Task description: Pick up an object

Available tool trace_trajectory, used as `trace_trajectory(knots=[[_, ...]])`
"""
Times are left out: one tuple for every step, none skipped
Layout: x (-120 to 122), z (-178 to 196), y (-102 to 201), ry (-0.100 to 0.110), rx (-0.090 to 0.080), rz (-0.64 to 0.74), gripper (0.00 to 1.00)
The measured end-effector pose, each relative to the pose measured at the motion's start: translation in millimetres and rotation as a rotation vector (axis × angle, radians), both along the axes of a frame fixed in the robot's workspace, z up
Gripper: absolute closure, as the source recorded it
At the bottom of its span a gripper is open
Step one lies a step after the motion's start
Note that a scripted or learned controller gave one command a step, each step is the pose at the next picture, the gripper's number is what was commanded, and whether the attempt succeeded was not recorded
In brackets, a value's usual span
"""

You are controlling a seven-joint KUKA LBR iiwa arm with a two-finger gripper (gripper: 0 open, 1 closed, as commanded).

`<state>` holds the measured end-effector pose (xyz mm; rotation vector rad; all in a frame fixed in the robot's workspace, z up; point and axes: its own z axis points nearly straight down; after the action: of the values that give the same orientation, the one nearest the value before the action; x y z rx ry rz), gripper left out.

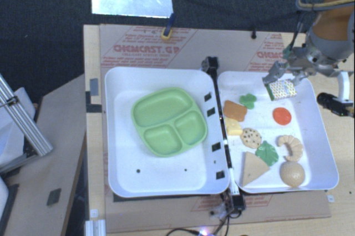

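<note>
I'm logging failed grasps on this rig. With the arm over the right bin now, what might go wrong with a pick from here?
1. The gripper hangs near the right bin's far wall; a descent there may strike the wall or close on nothing.
2. The cookie, cheese and green leaf lie close together, so the fingers might nudge a neighbour or catch two.
3. The red disc lies flat and may slip out.

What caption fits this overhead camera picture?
Robot gripper hovers over toy foods in the right bin; green plate sits left.
</note>
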<state>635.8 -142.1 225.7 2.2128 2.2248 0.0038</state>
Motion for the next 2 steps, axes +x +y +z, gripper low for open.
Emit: trace_trajectory(knots=[[-2.5,1.9,57.2,0.002,0.003,0.005,1.00],[10.5,-8.5,108.2,0.002,0.002,0.003,1.00]])
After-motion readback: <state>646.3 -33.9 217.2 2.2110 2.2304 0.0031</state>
